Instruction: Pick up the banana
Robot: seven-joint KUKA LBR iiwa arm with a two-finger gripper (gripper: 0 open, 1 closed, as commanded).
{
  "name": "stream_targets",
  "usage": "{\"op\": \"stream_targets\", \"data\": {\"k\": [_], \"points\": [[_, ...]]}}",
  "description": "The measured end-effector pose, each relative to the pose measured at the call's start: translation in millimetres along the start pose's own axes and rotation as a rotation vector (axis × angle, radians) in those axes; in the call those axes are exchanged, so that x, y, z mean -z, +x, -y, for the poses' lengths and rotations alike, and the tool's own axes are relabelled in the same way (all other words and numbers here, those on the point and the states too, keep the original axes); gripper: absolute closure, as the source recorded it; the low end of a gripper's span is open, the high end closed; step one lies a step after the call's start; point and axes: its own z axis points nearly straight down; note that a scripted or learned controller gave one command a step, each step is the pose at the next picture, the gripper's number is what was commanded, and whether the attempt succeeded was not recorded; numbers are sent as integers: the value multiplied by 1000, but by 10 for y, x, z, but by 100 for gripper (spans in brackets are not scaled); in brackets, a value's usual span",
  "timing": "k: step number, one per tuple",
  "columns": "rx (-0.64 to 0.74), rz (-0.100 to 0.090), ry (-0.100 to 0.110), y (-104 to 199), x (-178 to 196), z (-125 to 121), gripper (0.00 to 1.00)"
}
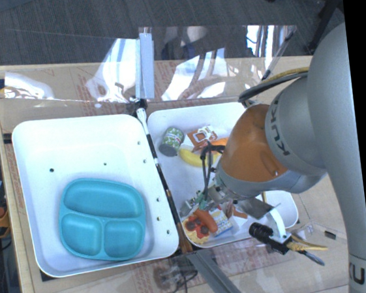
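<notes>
A yellow banana [192, 156] lies in the right bin [167, 121], near its back left, partly hidden under the arm. The arm's orange band [252, 151] and grey body cover most of that bin. The gripper [210, 197] reaches down just in front of the banana, over a cluttered spot near the bin's front; its fingertips are lost among the objects there.
A green-labelled can [171, 140] lies left of the banana, a small red-and-white box [203, 135] behind it. A flat packet with red fruit pictures [206, 224] sits at the right bin's front. A blue compartment tray [103, 218] rests in the left bin [70, 139].
</notes>
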Motion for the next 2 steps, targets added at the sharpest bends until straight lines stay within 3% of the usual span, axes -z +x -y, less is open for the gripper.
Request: {"op": "stream_targets", "data": {"k": [1,2], "points": [[-41,-18,5,-434,-146,-770,0],[50,-21,4,-225,-139,88,0]]}}
